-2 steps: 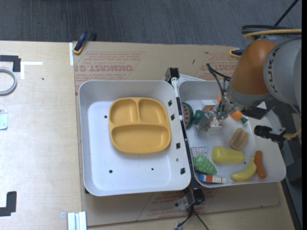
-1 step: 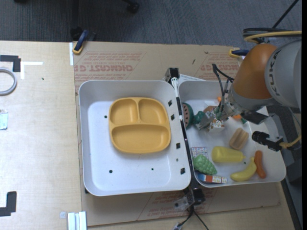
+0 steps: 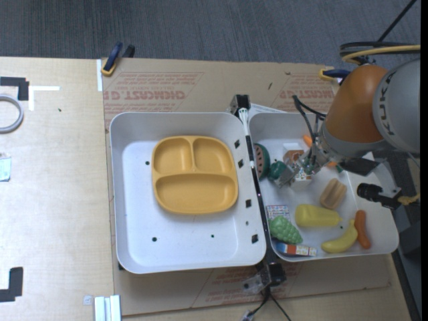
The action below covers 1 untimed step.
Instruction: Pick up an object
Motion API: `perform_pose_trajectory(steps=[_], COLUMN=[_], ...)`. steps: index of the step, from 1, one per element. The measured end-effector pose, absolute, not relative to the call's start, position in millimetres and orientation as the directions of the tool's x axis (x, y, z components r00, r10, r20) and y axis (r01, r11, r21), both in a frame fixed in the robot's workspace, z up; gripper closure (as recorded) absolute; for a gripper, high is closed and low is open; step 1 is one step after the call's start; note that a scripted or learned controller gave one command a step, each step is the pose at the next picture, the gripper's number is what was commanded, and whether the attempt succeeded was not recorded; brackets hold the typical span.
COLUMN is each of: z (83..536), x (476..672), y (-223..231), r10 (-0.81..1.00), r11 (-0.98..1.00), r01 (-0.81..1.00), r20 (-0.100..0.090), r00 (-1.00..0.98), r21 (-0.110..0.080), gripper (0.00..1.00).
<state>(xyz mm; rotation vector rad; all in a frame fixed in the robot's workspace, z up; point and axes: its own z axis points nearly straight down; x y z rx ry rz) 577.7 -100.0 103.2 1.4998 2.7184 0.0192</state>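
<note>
My gripper (image 3: 292,173) is low inside the right bin (image 3: 384,243), near its upper left part, below the orange wrist band. It sits just right of a dark green round toy (image 3: 261,160) and beside a small brown item (image 3: 293,156). Below it lie a tan bun (image 3: 332,193), a yellow toy (image 3: 316,216), a banana (image 3: 341,241), an orange-red carrot-like piece (image 3: 362,229), a green bumpy fruit (image 3: 285,230) and a small tube (image 3: 296,249). The gripper's own body hides whatever is under its tip.
The left bin (image 3: 127,199) holds a yellow divided plate (image 3: 194,174). A small printed card (image 3: 277,212) lies by the divider between the bins. Cables and the arm's body crowd the right bin's upper right. A blue clip (image 3: 112,58) lies on the cardboard at the back.
</note>
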Motion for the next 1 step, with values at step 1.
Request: perform_pose_trajectory(steps=[1], z=[103.0], x=[581.8], y=[-98.8], r10=[0.901], r11=[0.434], r01=[0.901], r20=[-0.019], r00=[-0.433], r21=[0.027], gripper=[0.0])
